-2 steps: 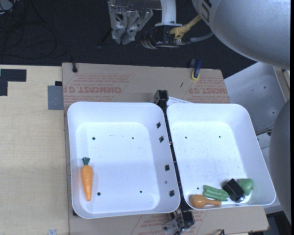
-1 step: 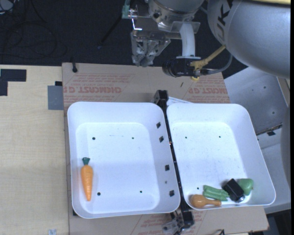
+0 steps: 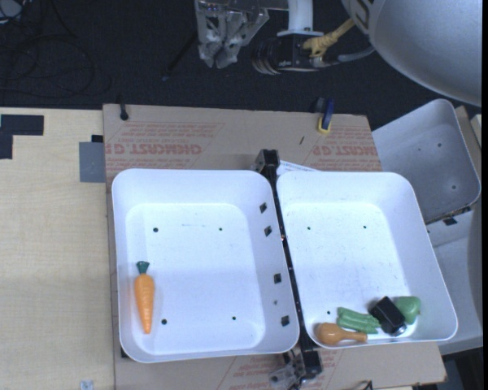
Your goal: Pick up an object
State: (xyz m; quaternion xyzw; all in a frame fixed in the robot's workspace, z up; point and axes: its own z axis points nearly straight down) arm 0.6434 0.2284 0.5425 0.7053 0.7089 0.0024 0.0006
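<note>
Left bin (image 3: 122, 218), 7 o'clock corner: toy carrot (image 3: 145, 297) lies alone, just beside the left wall.
Carrot axis: long axis runs 12 to 6; green top at 12, tip at 6.
Handling (judged): light, stiff, smooth plastic, likely slippery; pinch across the thick upper body.
Right bin (image 3: 439, 283), 5 o'clock corner: orange drumstick-like toy (image 3: 339, 334), green pods (image 3: 358, 320), black block (image 3: 388, 314), green piece (image 3: 408, 305), clustered and touching.
Gripper (image 3: 224, 43): parked at 12 o'clock beyond the bins; claw state cannot be told.

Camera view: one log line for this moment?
gripper: raised behind bins, holding nothing | orange toy carrot: left bin | black block, green pieces: right bin | pick: not started
</note>
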